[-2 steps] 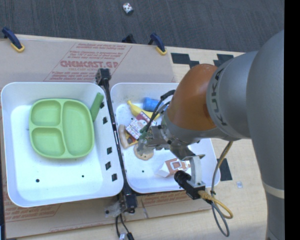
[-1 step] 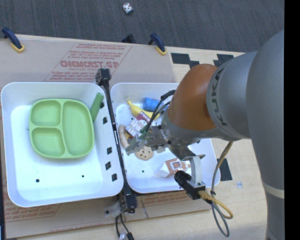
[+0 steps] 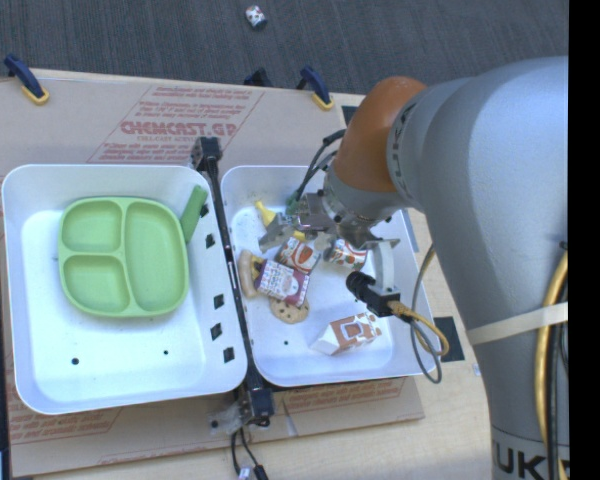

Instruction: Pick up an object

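My gripper [image 3: 292, 230] hangs low over the middle of the right bin [image 3: 280, 366], reaching in from the right under the orange wrist band. Directly below and around it lies a cluster of small things: a red-and-white carton [image 3: 302, 255], a checked red packet [image 3: 281, 280], a round cookie [image 3: 291, 312] and a yellow piece [image 3: 265, 211]. A white-and-brown carton [image 3: 348, 333] lies apart toward the front right of that bin. The gripper's tip blends into the cluster, so contact with any item is unclear.
The left bin [image 3: 40, 368] holds a green divided plate [image 3: 123, 256] and a green stick-like item [image 3: 193, 211] leaning at its right wall. A black divider [image 3: 225, 268] runs between the bins. A cable [image 3: 425, 328] loops over the right bin's right rim.
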`<state>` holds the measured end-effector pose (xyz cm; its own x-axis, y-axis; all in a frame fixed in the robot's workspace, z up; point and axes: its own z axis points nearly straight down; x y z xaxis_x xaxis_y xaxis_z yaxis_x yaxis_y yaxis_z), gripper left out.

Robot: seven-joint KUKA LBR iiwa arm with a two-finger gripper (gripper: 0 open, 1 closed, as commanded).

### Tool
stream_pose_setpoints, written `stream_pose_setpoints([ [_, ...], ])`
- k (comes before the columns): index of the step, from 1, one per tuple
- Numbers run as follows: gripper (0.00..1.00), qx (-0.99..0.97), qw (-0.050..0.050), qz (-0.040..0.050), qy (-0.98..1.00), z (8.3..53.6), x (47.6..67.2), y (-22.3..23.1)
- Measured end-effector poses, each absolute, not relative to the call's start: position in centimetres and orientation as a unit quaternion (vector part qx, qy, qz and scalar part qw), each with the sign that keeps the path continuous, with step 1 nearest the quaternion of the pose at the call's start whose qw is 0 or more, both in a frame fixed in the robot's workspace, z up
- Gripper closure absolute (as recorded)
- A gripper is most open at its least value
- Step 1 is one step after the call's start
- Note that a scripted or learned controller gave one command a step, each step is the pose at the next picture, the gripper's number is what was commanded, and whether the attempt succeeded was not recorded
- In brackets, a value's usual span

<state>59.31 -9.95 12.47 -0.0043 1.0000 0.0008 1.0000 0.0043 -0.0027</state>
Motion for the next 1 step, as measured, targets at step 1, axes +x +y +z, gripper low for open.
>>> stream_pose_setpoints([
  [1,1.0,-0.703,0.001,0.0001,-0.711,13.57,59.41,-9.86],
])
